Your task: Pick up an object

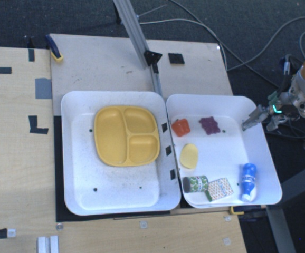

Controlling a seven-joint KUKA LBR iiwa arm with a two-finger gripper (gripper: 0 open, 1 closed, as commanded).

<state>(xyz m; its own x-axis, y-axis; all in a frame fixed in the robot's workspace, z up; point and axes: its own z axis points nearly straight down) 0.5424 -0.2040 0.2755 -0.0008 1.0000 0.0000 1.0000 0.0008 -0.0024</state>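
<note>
The gripper (261,118) hovers at the right bin's (258,157) far right rim, fingers spread apart with nothing between them — poised, I'd say, to reach in. The candidates lie scattered inside — a red piece (180,127), purple grapes (209,125), a blue bottle (248,181).

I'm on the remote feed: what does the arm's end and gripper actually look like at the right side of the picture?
The gripper is dark grey metal, with slim jaws tapering toward the right bin. A small green-cyan light glows on its body, beside dark cables. Behind it sits a pale grey, rounded wrist, with a hint of orange at the top edge.
</note>
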